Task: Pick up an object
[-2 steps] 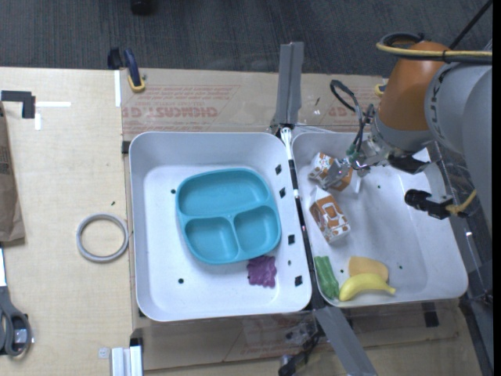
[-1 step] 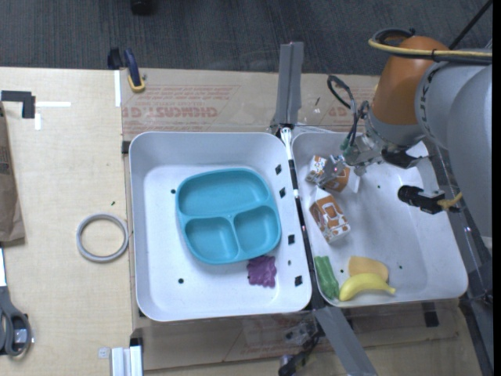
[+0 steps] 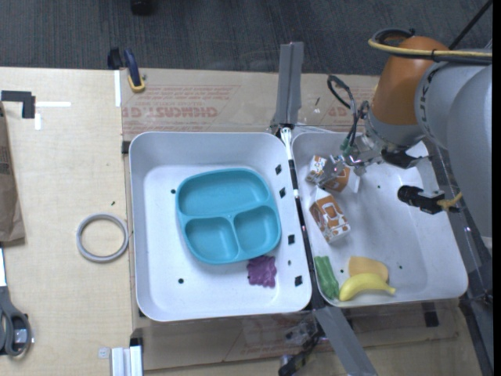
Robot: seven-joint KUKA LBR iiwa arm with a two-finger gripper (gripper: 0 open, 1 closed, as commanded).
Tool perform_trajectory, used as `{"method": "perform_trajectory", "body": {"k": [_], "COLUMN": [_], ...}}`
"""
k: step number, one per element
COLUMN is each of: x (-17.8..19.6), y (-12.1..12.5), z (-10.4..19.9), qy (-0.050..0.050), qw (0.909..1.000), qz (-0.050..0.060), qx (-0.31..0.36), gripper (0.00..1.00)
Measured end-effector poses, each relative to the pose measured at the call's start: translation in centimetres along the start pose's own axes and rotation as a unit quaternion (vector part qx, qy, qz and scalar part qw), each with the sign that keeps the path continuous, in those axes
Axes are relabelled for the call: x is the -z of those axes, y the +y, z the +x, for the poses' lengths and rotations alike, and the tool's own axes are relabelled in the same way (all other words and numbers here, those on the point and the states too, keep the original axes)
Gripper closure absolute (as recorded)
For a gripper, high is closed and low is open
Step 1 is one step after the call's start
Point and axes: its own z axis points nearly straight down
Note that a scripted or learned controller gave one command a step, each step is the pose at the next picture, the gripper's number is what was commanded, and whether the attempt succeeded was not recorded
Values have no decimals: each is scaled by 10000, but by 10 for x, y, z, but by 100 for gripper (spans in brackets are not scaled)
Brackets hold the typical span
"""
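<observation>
**Camera view: my approach to the far end of the right bin**

My arm point(image 3: 438, 92), grey with its orange band, reaches in from the right over the right bin point(image 3: 438, 257). To its left sits the left bin point(image 3: 149, 233), holding a blue divided tray point(image 3: 227, 214) with a purple grape cluster point(image 3: 262, 271) touching the tray's near edge. My gripper point(image 3: 350, 157) is low over the far-left corner of the right bin, just beside a small orange-and-white packet point(image 3: 330, 175). Whether my jaws stand open or closed I cannot tell; nothing is visibly between them. A second printed packet point(image 3: 329, 218) lies nearer, apart from the first. At the near end rest a yellow banana point(image 3: 366, 286), a yellow wedge point(image 3: 368, 266) touching it, and a green pod point(image 3: 326, 277) against the left wall.

I judge the step to be the reach-and-descend phase, the grasp not yet confirmed. The next move calls for centring over the far packet, closing on it, then lifting straight.
</observation>
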Motion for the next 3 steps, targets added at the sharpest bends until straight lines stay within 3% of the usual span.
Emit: {"method": "perform_trajectory", "body": {"k": [1, 2, 3], "x": [1, 10, 108], "y": [6, 5, 14], "z": [0, 0, 54], "qy": [-58, -43, -53], "qw": [9797, 9800, 9880], "qz": [-120, -101, -120], "qx": [2000, 1985, 1540], "gripper": [0, 100, 100]}}
